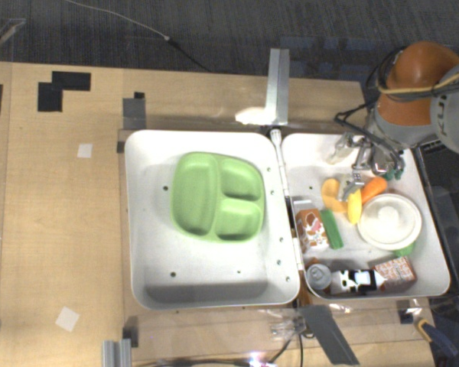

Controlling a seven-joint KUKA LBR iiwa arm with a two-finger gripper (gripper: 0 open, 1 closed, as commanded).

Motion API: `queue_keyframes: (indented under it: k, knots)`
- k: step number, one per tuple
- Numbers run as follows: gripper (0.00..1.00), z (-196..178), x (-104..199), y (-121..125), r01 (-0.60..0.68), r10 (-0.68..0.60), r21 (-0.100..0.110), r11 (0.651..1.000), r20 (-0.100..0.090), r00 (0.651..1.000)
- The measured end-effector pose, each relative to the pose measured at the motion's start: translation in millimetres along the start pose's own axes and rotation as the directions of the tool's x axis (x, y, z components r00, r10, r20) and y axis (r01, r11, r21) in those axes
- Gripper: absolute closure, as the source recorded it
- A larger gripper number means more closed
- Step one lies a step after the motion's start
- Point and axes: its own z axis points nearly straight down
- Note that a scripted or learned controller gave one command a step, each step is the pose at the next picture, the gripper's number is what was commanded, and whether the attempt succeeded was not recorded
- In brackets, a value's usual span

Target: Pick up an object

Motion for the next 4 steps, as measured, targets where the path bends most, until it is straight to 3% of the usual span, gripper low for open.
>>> queue_keyframes:
  k: [1, 3, 4]
  knots:
    - [0.00, 12.3, 15.1, 49.4, 0.090, -0.090, 0.003, 0.996, 0.008, 0.996]
    - [0.00, 9.8, 93.5, 53.1, -0.031, 0.031, 0.003, 1.000, 0.018, 0.999]
    - [0.00, 11.5, 42.4, 25.1, 0.079, -0.079, 0.004, 0.997, 0.014, 0.997]
